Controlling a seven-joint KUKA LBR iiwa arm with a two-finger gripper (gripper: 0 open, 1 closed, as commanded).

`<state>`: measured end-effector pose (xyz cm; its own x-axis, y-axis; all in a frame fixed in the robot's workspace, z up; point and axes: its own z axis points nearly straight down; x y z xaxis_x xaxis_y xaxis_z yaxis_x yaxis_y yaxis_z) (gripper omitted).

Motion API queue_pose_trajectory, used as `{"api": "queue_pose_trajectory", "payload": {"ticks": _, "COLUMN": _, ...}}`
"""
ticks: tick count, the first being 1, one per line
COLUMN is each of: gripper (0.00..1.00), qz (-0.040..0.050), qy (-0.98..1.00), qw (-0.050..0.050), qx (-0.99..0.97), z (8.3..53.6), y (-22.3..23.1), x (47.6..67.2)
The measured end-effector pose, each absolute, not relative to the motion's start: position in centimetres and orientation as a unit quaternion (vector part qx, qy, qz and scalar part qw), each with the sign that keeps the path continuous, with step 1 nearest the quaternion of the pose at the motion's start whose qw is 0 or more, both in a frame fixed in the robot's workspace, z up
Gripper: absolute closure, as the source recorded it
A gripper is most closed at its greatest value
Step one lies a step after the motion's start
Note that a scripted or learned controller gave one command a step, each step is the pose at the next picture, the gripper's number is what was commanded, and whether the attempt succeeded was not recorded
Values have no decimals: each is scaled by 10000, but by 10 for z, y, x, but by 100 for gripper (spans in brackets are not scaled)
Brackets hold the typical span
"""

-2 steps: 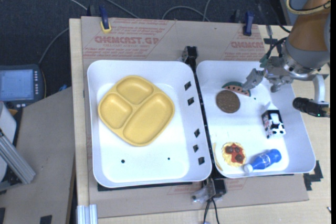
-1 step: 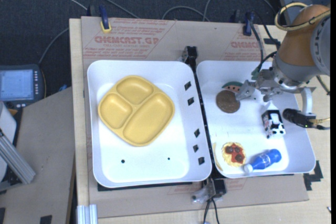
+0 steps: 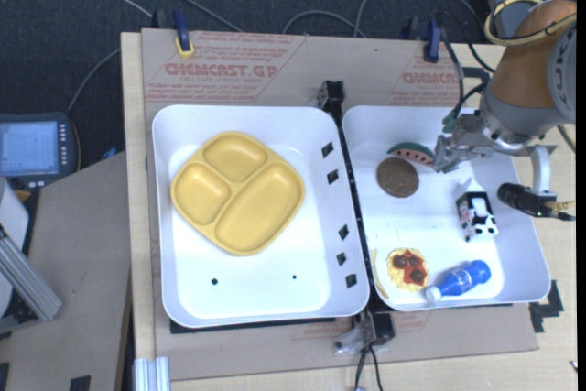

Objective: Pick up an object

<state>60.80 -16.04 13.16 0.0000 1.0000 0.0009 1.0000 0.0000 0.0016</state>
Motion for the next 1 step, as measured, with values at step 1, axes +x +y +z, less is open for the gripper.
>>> {"api": "queue_pose_trajectory", "payload": {"ticks": 1, "gripper": 100, "qz": 16, "qy": 7071, "qw": 32, "qx": 7071, "z": 181, "y": -169, "x": 613}}
